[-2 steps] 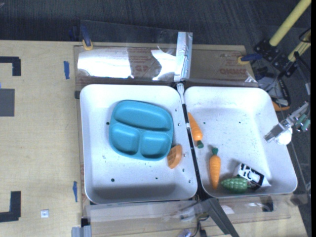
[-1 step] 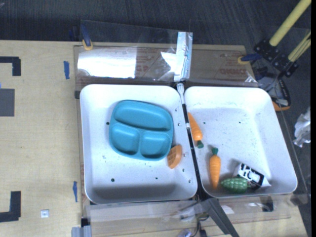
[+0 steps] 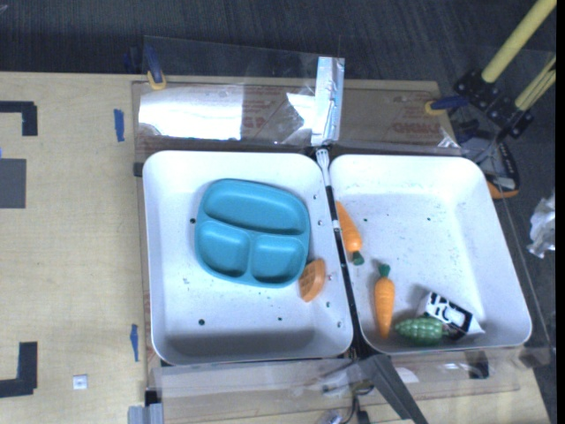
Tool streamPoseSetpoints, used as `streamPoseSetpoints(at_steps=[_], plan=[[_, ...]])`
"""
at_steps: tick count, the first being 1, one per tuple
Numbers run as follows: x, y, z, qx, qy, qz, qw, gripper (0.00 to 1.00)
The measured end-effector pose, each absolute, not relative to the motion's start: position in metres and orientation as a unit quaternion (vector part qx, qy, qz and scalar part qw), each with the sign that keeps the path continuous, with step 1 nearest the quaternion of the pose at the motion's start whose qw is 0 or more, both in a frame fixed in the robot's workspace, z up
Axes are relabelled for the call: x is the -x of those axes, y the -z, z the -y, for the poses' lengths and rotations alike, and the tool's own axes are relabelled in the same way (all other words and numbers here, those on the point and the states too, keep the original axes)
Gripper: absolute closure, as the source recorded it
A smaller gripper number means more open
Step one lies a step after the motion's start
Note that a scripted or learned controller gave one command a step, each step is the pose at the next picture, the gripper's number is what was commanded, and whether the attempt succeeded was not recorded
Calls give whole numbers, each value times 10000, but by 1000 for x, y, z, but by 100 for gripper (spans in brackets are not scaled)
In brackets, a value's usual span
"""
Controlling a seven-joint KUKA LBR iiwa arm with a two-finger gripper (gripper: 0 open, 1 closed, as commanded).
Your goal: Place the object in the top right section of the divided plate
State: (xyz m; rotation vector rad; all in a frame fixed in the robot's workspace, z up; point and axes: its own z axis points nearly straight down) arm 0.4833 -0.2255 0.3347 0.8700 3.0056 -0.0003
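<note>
- Camera view: a blue moulded plastic divided plate (image 3: 252,232) lies in the left shallow white bin (image 3: 168,263), which stands on the pale wooden worktop (image 3: 71,237). It has one long compartment on its far side and two smaller ones on its near side.
- I cannot tell whether the pincer is open or closed, so places are given by the side it would come in from, the right.
- The likeliest task thing, in my judgement, is the small orange wedge-shaped toy food piece (image 3: 312,281). It lies in the left bin, touching or just beside the plate's near right corner, on the plate's approach side.
- Its long axis runs roughly far-to-near, leaning slightly. Which end leads is too small to tell.
- The step in hand looks like the pick, with nothing yet in the plate. To do it well, close across the wedge's short width, at right angles to that axis, and come straight down so the plate rim is not nudged.
- The plate sits slightly turned, so "top right" is best read as the right end of the long far compartment. That is a judgement.
- Two orange toy carrots (image 3: 384,299), a green knobbly toy vegetable (image 3: 420,329) and a black-and-white item (image 3: 448,312) lie in the right white bin (image 3: 459,201).
</note>
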Motion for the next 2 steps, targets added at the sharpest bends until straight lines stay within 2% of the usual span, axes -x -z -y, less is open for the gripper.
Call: streamPoseSetpoints(at_steps=[1, 2], plan=[[-482, -411, 224, -872, 3, -9962, 42, 100], [-484, -421, 225, -883, 2, -9961, 78, 100]])
